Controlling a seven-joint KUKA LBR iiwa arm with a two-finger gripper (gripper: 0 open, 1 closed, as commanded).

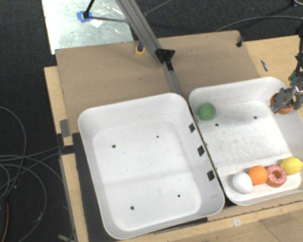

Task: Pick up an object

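Note:
My gripper reaches in from the right edge, over the right rim of the right bin. It is shut on a small orange-brown object, which hangs at its tip just above the rim. A green ball lies in the far left corner of that bin. Along its near wall a white egg, an orange, a pink donut and a yellow lemon sit in a row.
The left bin stands beside the right one, with black clips along the seam between them. A grey pole slants in from the top down to the bins' far edge. Cables lie on the floor at left.

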